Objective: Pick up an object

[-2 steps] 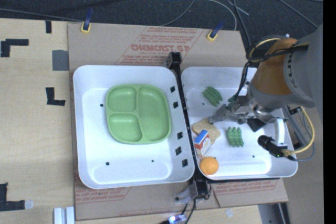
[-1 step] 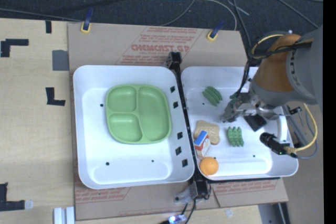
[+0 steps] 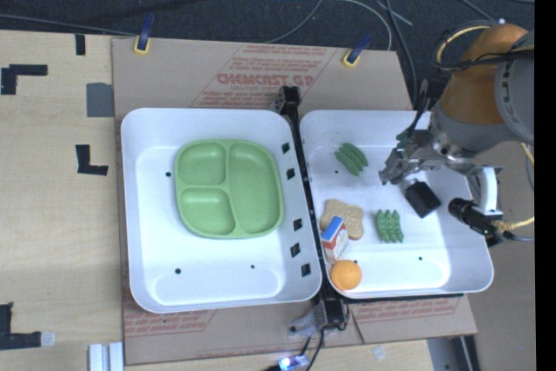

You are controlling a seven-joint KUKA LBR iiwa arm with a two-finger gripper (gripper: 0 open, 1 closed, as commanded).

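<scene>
Two white bins sit side by side on the bench, and from the camera up above I look down on both of them. The left bin (image 3: 148, 213) holds a green plate (image 3: 229, 188) with three sections. The right bin (image 3: 434, 274) holds the small toys the arm can pick from. I see a green ridged piece (image 3: 351, 158) near the top, another green ridged piece (image 3: 388, 225) lower down, a tan cracker shape (image 3: 345, 219), a little red, white and blue box (image 3: 332, 232) touching the cracker, and an orange ball (image 3: 346, 274) near the front wall. The gripper (image 3: 401, 167) hangs over the right side of this bin, between the two green pieces, and I see nothing caught in it. It is too small and dark for me to say how wide it stands. I think the nearest good pick is the upper green piece. It looks light, like a plastic play food, and probably stiff, with bumps that would help stop slipping. Its long way runs on a slant, from upper left down to lower right. I think the best hold is across its short middle. The lower green piece stands more up and down in the picture. The ball looks smooth and round, so I think it could roll away when it is pinched.
</scene>
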